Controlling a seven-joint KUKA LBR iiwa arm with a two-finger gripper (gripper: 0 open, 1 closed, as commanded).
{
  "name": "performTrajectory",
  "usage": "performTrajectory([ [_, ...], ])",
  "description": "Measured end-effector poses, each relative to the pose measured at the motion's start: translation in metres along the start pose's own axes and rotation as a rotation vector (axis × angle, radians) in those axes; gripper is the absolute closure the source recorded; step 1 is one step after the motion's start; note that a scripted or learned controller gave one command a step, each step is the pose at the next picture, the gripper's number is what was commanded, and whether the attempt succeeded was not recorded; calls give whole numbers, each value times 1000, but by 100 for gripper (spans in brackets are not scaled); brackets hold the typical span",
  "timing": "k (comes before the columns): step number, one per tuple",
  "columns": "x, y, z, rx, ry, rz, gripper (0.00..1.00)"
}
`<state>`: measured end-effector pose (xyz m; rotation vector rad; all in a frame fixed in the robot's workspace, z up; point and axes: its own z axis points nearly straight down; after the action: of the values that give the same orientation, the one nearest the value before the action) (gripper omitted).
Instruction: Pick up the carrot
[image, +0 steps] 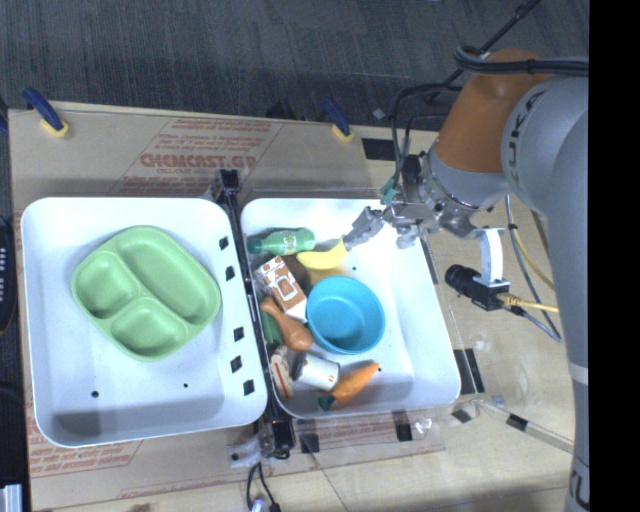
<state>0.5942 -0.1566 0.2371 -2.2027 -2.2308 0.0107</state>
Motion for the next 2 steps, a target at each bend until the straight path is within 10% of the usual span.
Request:
performTrajectory([
  [1, 43, -65, 124, 10, 5, 81, 0],
  [2, 63, -110, 145, -8, -4, 290, 0],
])
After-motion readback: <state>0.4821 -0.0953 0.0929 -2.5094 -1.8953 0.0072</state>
